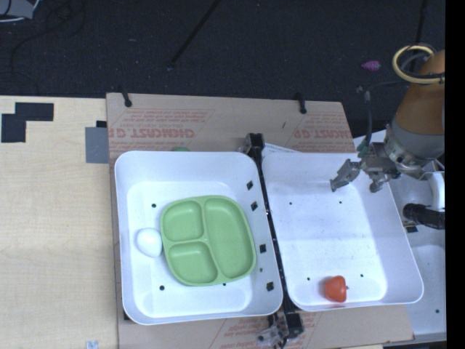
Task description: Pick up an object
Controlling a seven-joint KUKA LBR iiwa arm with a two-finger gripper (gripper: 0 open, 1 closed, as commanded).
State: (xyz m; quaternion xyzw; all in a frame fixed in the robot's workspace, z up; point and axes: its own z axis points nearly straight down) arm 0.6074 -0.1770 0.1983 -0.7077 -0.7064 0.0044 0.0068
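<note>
While gripper [357, 178] hangs fingers apart over right bin [407, 267], red object [335, 289] unobstructed; green tray [207, 240], white egg [149, 241] left.

Two white bins sit side by side on cardboard [218, 126]: the left bin [134, 169] at 9 o'clock, the right bin [396, 267] at 3 o'clock. Cables [196, 24] cross the dark floor at 12 o'clock.

The bench [51, 224] is pale wood; on it lies a brown board [218, 126], perhaps cardboard, bearing two white bins side by side, left bin [134, 307] and right bin [407, 267]
</note>
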